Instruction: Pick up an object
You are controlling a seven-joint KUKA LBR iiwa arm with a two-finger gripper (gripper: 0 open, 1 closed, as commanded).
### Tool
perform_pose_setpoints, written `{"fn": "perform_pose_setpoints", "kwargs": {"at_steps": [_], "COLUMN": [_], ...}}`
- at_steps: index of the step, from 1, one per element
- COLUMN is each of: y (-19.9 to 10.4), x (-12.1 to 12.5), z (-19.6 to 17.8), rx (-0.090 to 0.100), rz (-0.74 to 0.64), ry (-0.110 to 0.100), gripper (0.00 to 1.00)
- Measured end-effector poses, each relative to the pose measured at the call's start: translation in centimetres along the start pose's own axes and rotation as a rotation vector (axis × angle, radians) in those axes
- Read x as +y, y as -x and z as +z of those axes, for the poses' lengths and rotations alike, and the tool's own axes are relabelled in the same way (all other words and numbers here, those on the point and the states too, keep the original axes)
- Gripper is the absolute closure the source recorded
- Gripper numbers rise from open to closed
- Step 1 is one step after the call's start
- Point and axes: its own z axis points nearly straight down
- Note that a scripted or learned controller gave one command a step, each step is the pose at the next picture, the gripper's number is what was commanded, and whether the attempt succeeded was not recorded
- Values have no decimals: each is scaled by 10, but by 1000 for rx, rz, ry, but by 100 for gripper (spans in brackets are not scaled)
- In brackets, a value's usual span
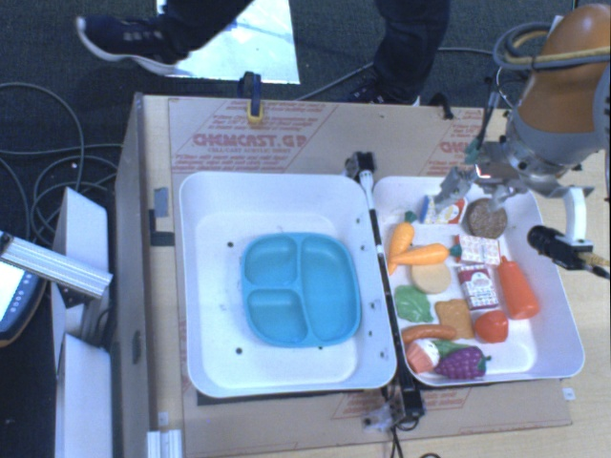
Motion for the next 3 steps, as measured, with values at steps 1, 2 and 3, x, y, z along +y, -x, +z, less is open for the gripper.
{"fn": "perform_pose_setpoints", "kwargs": {"at_steps": [1,2,3], "y": [20,37,37], "x": [-56,42,43], "z": [61,172,162], "rx": [0,-1,-2], "rz": [2,0,-2], "ry": [-2,7,10], "gripper": [0,0,100]}}
